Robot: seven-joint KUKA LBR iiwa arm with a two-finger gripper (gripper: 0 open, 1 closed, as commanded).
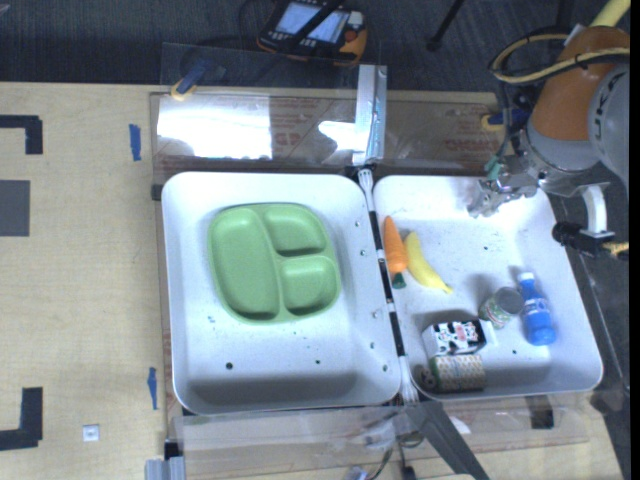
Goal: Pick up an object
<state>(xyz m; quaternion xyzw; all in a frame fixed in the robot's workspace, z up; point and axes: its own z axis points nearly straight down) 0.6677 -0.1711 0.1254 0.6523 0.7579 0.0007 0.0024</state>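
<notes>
White bins: two shallow bins side by side at centre frame; left bin (190, 368), right bin (575, 363).
Left bin contents: green divided plate (275, 260), three compartments, lying flat in the upper middle of that bin.
Right bin contents: carrot (395, 246) and banana (427, 266) lying just beside each other near the bin's left wall; blue bottle (536, 313) on its side toward the right wall; small round tin (500, 308) just left of the bottle, touching or nearly so; black-and-white box (458, 336) lower centre; speckled block (457, 371) directly below the box at the bottom rim.
Arm: grey with orange band, entering at upper right of frame.
Gripper (493, 194): over the upper right corner of the right bin, well apart from every object there.
Gripper state: cannot tell whether it is spread or closed; too small and blurred. Nothing seen in it.
Bench: pale wood surface (80, 268) at left of frame.
Background: handheld pendant (310, 26) on dark floor, upper centre.
</notes>
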